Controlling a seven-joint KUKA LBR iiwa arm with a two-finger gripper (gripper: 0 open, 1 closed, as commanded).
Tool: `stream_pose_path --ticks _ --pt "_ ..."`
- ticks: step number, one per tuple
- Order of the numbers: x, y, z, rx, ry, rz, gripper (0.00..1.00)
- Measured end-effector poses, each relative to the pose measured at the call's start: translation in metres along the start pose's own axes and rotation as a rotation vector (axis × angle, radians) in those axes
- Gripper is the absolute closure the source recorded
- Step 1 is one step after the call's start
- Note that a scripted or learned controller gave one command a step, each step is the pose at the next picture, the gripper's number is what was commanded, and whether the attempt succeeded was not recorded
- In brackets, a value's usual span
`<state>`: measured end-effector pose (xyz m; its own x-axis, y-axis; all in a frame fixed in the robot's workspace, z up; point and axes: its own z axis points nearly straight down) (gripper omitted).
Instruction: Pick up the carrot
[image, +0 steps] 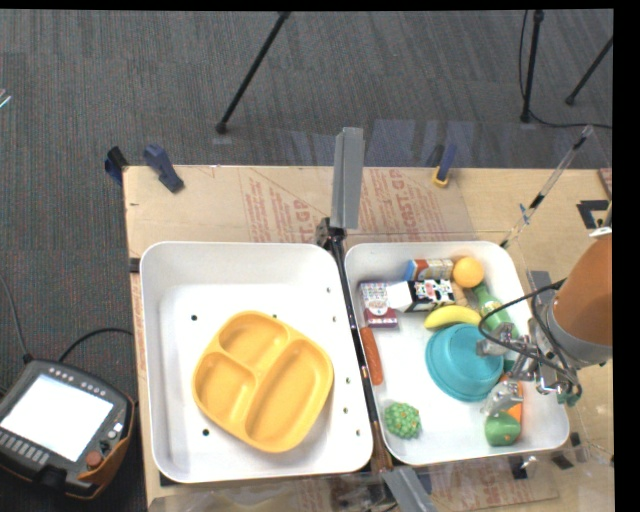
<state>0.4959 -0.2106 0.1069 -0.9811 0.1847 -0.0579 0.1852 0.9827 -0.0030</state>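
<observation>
The carrot (512, 412) shows as a short orange piece joined to a green leafy end (502, 430). It lies in the front right corner of the right bin (440, 452). My gripper (518, 390) reaches in from the right and sits directly over the carrot's orange end, hiding part of it. I cannot see whether it touches the carrot. The grey arm with its orange band (590, 295) hangs over the bin's right wall.
A teal bowl (460, 362) sits just left of the gripper, with a banana (452, 316), an orange (468, 271) and small cartons (432, 292) behind it. A green bumpy ball (402, 420) and a long red-orange stick (372, 358) lie further left. A yellow divided plate (262, 380) occupies the left bin.
</observation>
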Motion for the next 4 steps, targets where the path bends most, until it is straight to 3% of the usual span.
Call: stream_pose_path --ticks 1,2,4 --pt "0.001 0.0 0.0 -0.002 0.004 0.291 0.0" --pt "0.007 0.02 0.0 0.007 -0.001 0.399 0.0" --pt "0.002 0.009 0.0 -0.002 0.005 0.525 0.0"
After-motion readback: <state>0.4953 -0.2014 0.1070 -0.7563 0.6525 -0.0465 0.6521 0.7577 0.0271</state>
